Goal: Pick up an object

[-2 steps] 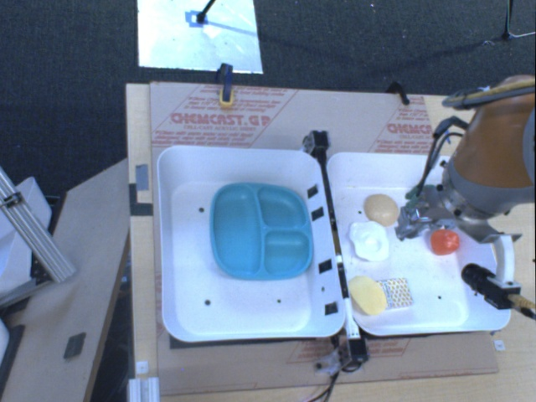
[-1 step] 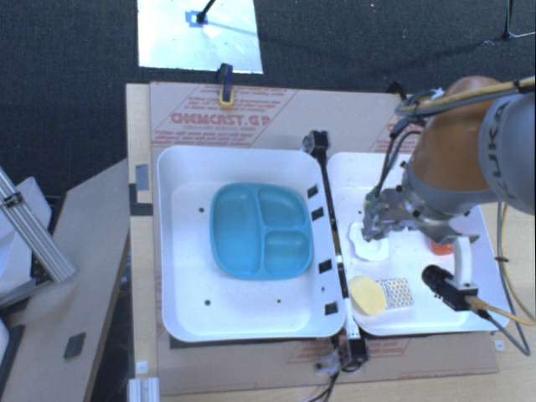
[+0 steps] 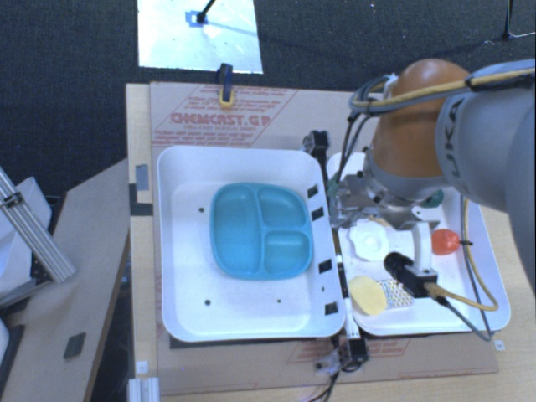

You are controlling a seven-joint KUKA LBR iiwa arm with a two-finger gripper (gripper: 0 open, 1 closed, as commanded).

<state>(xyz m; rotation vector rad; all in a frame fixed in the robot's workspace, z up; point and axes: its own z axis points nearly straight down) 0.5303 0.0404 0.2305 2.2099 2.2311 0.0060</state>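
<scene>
Blue divided plate (image 3: 260, 229) in white bin (image 3: 180, 224); orange ball (image 3: 445, 241), yellow disc (image 3: 367, 295), white round piece (image 3: 368, 243).

— What sort of place am I steering in?
— A robotics lab: I see aluminium framing (image 3: 33, 233), a protective-papered worktop (image 3: 226, 111), loose cables (image 3: 469, 296), dark carpet (image 3: 67, 65).

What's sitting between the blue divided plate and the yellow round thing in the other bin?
In the camera view, the two bins' adjoining walls with black clips lie between the blue plate and the yellow round piece.
</scene>
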